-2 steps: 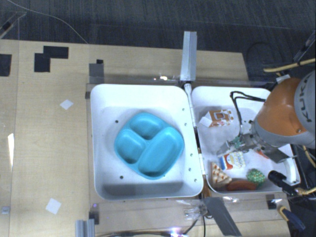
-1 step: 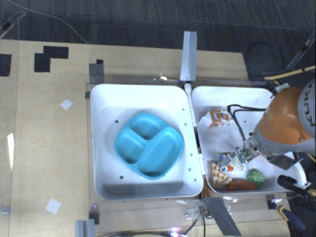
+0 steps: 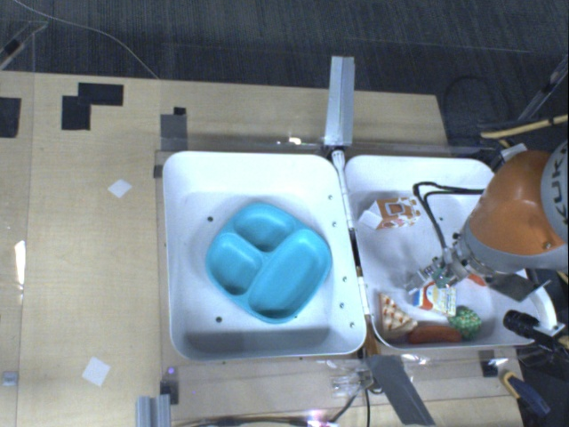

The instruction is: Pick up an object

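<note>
Beside the tool (image 3: 433, 277), small orange-white-green carton (image 3: 440, 299), lying flat

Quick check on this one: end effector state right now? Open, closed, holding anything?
End effector: low in the right bin over the toy food pile; open or closed cannot be told, and no object is visibly between its fingers.

My work surface is a pale wooden bench (image 3: 80, 265) with a dark carpeted floor (image 3: 267, 16) beyond its far edge. Two shallow white plastic bins sit on it side by side, touching along a shared wall. The left bin (image 3: 182, 238) lies near the bench's middle; the right bin (image 3: 391, 178) sits toward its right edge. Black square markers (image 3: 89, 103) are stuck near the far left corner, and small pale tape squares (image 3: 119, 188) lie flat along the left side.
</note>
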`<action>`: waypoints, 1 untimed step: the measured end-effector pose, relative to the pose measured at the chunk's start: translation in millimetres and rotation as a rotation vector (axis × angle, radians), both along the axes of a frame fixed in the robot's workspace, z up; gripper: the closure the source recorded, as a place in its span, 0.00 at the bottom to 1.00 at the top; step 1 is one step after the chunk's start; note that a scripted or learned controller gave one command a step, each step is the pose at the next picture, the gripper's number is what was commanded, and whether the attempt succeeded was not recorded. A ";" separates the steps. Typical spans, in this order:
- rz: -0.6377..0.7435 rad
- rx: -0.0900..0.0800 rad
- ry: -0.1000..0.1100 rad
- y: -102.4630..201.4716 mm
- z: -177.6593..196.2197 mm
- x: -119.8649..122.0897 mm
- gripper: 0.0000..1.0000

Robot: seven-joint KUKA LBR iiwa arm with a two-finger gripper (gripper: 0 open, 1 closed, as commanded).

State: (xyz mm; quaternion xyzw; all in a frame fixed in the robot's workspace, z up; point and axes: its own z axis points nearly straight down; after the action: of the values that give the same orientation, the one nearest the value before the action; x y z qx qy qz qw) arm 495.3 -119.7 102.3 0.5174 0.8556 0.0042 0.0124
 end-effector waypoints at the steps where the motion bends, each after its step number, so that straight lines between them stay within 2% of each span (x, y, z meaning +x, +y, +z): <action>1: 0.051 0.004 0.019 16.6 57.1 -6.7 1.00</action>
State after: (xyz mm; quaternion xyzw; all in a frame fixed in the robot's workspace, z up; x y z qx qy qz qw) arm 488.6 -103.1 159.3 0.4953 0.8687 0.0013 0.0031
